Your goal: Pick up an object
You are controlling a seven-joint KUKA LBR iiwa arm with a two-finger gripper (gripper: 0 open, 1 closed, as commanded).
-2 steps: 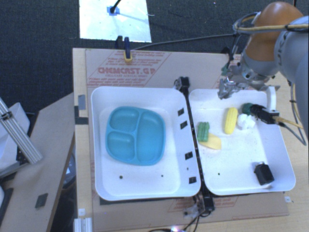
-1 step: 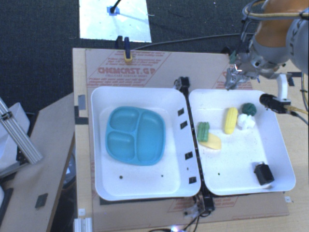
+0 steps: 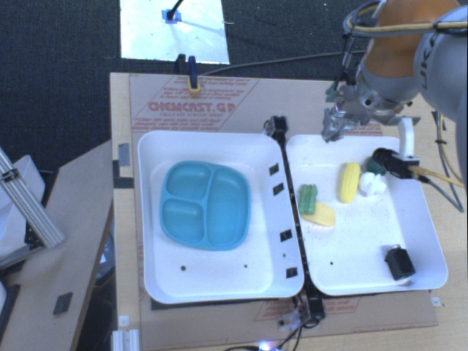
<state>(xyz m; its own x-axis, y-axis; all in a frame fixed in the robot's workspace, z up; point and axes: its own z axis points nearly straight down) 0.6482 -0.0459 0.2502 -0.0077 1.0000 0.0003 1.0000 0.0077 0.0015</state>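
The claw (image 3: 338, 126) hangs at the far rim of the right bin (image 3: 420, 218), near that bin's back left corner; whether its fingers are open or shut cannot be told from this angle, and nothing is seen between them. The grey arm with its orange band (image 3: 409, 20) reaches in from the upper right.

In the right bin, a yellow corn cob (image 3: 349, 182) lies in the middle of the far half, with a small white piece (image 3: 372, 185) just beside it on the right. A green piece (image 3: 308, 198) sits close to the bin's left wall, touching a yellow piece (image 3: 322, 215) in front of it. A black block (image 3: 398, 262) rests near the front right corner, well apart from the others. Bare white floor lies open across the middle and front left of this bin.

The left bin (image 3: 157, 269) holds a blue divided plate (image 3: 206, 205) near its centre, with clear margins along all four walls. Both bins stand on a cardboard sheet on the desk (image 3: 80, 189).
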